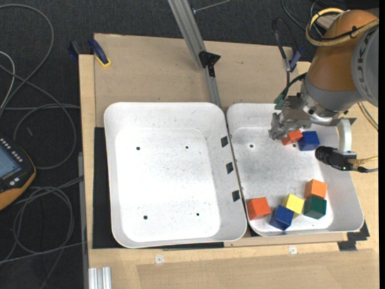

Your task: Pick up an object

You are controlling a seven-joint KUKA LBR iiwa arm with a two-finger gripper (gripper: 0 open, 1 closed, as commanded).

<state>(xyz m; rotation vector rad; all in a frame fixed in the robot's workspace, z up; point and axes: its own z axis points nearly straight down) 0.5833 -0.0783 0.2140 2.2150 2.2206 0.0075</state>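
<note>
my gripper (283, 131) is down in the right bin (264, 167), near its far edge, reaching in from the right side. i cannot tell how my digits stand; the dark metal of the wrist covers them from above. just beside the tip, toward the right wall of the bin, sits a small red-orange block (294, 136), and touching its right side is a blue block (309, 140). the red-orange one looks to be right against my tip, but i cannot tell whether it is between the tips or merely beside them.

the rest of the blocks lie along the near edge of the same bin: an orange cube (259, 207) toward the near left corner, a blue cube (281, 217) just right of it at the rim, a yellow cube (295, 203) touching that one, then a dark green cube (314, 207) with another orange cube (316, 189) just behind it, toward the near right corner.

the left bin (120, 125) stands alongside, its right wall against the right bin.
</note>
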